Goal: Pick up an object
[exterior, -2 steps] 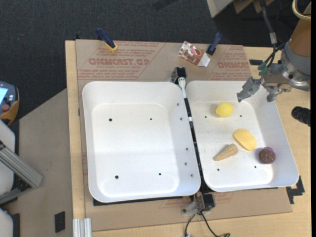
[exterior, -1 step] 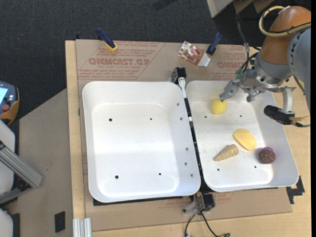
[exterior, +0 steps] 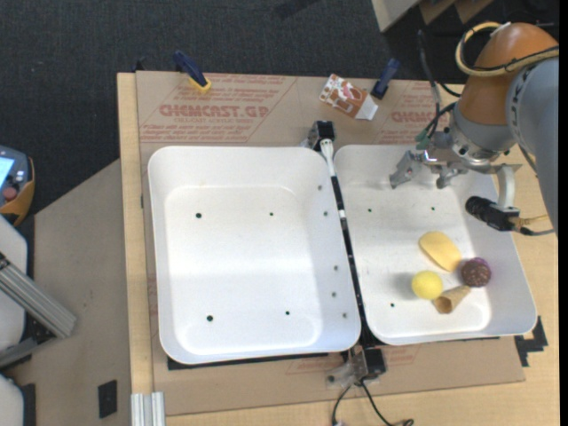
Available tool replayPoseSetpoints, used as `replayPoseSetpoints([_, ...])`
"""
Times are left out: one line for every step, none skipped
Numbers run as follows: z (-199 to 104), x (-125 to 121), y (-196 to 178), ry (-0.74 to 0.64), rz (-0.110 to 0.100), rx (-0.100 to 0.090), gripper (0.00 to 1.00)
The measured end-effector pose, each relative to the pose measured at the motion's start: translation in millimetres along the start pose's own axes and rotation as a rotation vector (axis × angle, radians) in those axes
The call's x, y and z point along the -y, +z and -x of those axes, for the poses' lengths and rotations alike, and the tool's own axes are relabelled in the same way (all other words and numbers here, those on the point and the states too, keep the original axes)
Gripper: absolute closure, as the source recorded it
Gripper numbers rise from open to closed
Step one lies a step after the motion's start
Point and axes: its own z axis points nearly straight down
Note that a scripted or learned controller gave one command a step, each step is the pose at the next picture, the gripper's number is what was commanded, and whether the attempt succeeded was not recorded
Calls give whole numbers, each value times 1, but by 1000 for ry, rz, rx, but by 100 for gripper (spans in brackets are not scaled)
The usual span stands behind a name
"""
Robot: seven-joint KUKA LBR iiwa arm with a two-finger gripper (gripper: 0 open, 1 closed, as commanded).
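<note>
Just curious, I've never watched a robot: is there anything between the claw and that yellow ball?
In the camera view, bare white bin floor lies between the claw and the ball; the yellow block sits just right of that stretch.

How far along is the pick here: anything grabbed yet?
Nothing done yet. The claw sits open over the right bin's far end with nothing between its fingers. The yellow block, ball, cone and purple ball lie untouched at the near end. Approach, grasp and lift remain.

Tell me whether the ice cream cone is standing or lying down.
Lying down. The ice cream cone rests on its side on the right bin floor, purple scoop toward the rim.
</note>
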Motion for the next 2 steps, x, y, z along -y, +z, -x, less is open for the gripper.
replayPoseSetpoints([-2, 60, 18, 2, -7, -2, 0])
replayPoseSetpoints([27, 144, 17, 5, -7, -2, 0])
